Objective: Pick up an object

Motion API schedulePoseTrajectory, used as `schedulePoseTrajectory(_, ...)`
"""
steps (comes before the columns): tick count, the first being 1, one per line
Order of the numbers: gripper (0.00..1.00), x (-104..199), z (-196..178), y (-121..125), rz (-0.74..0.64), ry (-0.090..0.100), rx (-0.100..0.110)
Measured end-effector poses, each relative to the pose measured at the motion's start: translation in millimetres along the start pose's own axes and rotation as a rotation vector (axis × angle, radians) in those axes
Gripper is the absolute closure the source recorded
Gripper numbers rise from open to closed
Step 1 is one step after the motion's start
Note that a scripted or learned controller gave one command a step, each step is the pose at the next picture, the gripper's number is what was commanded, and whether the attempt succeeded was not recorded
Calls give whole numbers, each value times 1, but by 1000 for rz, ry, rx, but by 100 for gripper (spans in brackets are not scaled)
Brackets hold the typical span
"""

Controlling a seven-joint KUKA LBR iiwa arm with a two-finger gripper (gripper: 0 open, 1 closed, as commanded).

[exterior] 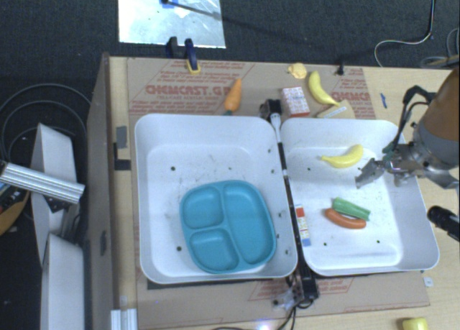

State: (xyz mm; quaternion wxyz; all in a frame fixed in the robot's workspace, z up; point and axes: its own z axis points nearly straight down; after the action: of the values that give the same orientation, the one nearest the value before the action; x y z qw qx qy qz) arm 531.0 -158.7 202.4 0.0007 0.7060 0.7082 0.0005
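Note:
In the right bin (417, 249) lie a yellow banana-shaped toy (343, 157), a green piece (351, 208) and, touching it just below, an orange sausage-shaped piece (346, 219). My gripper (382, 175) hangs over the right side of this bin, just right of the banana toy and above the green piece. Its fingers stand apart, open, with nothing between them. A blue divided plate (227, 226) rests in the left bin (162, 177).
On the cardboard behind the bins lie a carrot toy (233, 95), a small pink-white box (295, 101), a second banana (318, 89) and a small yellow piece (297, 70). A black divider (284, 170) runs between the bins. Cables trail at the right.

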Motion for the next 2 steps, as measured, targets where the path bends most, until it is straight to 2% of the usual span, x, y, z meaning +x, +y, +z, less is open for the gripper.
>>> schedulePoseTrajectory(1, 0, 39, 93, -1, -4, 4, 9)
schedulePoseTrajectory(2, 0, 49, 116, -2, 0, -4, -5)
